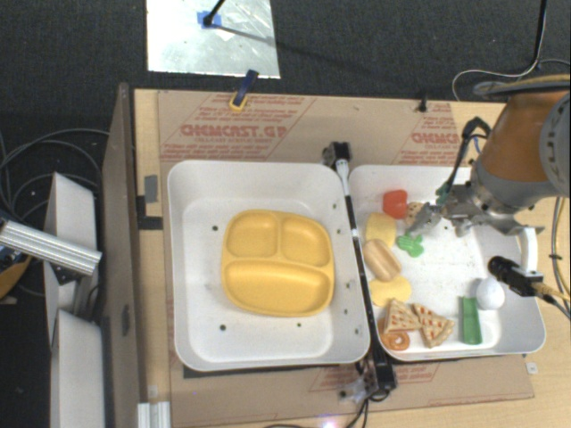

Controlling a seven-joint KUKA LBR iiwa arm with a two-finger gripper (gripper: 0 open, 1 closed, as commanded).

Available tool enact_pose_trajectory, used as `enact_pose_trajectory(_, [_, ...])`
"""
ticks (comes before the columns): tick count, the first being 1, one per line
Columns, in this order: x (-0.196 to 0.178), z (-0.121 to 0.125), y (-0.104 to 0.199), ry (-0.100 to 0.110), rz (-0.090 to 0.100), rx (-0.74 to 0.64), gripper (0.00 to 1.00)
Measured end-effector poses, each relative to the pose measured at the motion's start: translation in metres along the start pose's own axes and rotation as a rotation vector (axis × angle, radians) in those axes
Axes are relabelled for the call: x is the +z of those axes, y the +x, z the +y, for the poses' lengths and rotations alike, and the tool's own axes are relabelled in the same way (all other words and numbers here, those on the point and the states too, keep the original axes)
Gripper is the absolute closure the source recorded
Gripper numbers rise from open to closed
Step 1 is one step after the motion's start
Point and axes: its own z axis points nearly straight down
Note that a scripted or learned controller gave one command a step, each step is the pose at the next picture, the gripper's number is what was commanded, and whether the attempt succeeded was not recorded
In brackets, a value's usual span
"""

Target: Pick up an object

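My gripper [423,218] reaches in from the right and hangs over the upper middle of the right bin [526,337]. Just below and left of it lies a small green toy [410,244]; no object shows between the gripper's tips. A red toy [395,202] lies up and left of the gripper. Along the bin's left side sit a pale yellow block [380,230], a hot dog [382,259] and a yellow piece [391,289]. Two pizza slices [419,321] lie at the front, with a green bar [470,319] and a white egg [489,292] to their right.
The left bin [192,239] holds a yellow divided plate [277,262]. A black divider [355,257] runs between the two bins. The grey and orange arm [526,150] covers the right bin's back right corner. White floor shows in the right bin's middle.
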Motion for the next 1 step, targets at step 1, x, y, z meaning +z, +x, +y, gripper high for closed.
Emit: enact_pose_trajectory(1, [0.0672,0.0058,0.0146,0.002,0.001,0.001,0.0])
